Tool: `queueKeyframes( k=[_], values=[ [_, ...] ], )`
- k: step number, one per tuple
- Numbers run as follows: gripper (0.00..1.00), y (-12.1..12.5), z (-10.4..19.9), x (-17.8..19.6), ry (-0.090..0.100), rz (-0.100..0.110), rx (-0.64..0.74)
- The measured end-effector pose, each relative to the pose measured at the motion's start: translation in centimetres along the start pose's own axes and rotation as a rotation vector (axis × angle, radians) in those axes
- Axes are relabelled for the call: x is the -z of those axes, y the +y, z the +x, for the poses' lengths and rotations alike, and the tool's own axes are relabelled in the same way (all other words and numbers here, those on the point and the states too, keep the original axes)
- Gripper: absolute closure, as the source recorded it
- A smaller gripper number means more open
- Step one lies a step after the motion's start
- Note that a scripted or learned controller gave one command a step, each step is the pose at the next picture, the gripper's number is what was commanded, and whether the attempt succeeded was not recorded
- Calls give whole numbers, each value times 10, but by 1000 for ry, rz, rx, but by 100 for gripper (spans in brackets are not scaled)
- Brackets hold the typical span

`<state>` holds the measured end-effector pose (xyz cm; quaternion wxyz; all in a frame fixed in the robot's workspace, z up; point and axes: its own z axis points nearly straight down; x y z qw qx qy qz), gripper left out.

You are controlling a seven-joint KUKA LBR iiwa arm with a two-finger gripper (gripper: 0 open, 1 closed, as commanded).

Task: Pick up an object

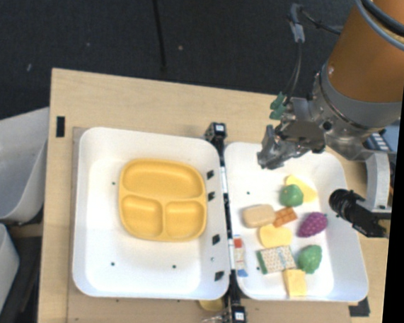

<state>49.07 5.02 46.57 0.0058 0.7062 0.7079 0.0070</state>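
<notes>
Two white bins sit side by side on the counter (65,101). We see a yellow divided tray (163,198) in the left bin (86,253). The right bin (340,277) holds small toy foods, among them purple grapes (312,224) and a green piece (292,195). The end effector (272,157) hangs over that bin's far left corner, gripping nothing; we cannot tell its opening.

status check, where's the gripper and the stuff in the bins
Two-finger gripper above right white bin, holding nothing. Small toy food pieces lie below it. Yellow divided plastic tray in left bin.
</notes>
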Motion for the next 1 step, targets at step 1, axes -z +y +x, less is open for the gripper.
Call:
queueKeyframes(
  k=[1],
  values=[
    [100, 0, 112, 41, 2, 12, 11]
  ],
)
